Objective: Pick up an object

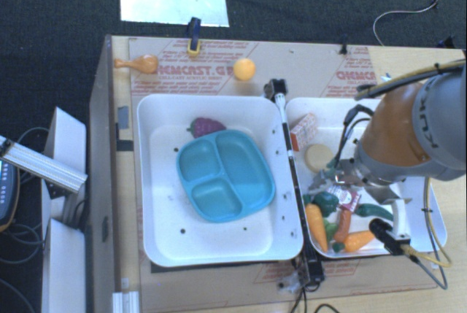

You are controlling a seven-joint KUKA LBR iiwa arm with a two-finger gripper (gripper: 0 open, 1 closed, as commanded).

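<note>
My gripper [330, 179] is down in the right bin [430, 213], over a pile of toy food near the bin's middle. Directly below it lie a green piece [325, 200] and a red and white packet [349, 200]. An orange carrot [314, 224] lies at the bin's front left, with a second orange piece [357, 240] and a small red piece [343, 222] beside it. A beige disc [319, 156] and a red and white carton [303, 130] sit further back on the left. The arm's orange band [394, 130] hides the bin's back right.
The left bin [164, 231] holds a blue divided plate [225, 174] and a purple piece [206, 127] behind it. On the board behind the bins lie an orange ball [244, 69], a tan toy [139, 65] and a yellow clamp [193, 41].
</note>
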